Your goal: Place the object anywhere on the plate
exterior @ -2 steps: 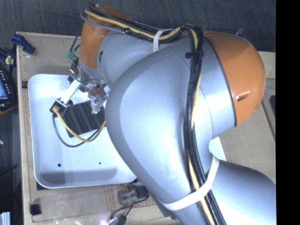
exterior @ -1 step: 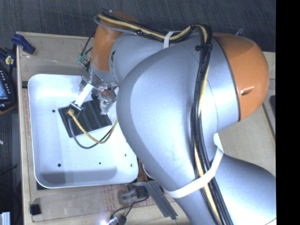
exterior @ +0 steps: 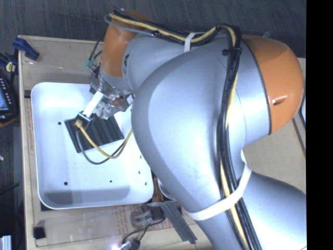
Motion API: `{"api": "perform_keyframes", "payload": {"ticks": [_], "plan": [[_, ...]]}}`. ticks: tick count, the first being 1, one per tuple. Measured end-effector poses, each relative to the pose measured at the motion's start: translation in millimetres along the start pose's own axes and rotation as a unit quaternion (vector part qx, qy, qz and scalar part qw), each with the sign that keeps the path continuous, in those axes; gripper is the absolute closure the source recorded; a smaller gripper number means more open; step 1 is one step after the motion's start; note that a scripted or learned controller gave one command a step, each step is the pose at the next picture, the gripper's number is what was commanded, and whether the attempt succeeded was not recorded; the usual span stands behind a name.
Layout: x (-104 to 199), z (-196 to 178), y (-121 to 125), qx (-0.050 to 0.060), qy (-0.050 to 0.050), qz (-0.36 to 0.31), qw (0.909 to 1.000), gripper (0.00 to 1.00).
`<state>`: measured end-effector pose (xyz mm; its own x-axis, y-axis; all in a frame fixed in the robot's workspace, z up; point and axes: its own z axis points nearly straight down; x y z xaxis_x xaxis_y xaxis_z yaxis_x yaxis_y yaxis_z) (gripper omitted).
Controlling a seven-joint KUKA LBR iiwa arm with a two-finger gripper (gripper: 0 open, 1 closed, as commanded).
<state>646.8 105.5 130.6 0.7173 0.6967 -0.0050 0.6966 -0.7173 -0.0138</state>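
My gripper (exterior: 107, 106) hangs low over the back middle of the left white bin (exterior: 57, 186), below the orange wrist band (exterior: 114, 46). The bin floor that I can see around it is plain white with a few small dark holes. The bulk of the grey arm (exterior: 197, 139) covers the bin's right edge and everything to the right of it.
The wooden bench (exterior: 57, 56) frames the bin at the back and left. A blue clamp (exterior: 26, 48) sits at the bench's far left corner, and a dark device (exterior: 5, 100) lies at the left edge. Cables and a metal bracket (exterior: 156, 217) lie at the front.
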Motion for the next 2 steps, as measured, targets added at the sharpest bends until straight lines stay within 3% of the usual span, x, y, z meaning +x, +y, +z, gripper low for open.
{"api": "perform_keyframes", "payload": {"ticks": [1, 2], "plan": [[17, 39, -28, -0.004, 0.003, 0.157, 0.9876, 1.0], [-12, -89, -18, -0.006, 0.004, 0.279, 0.9602, 1.0]]}}
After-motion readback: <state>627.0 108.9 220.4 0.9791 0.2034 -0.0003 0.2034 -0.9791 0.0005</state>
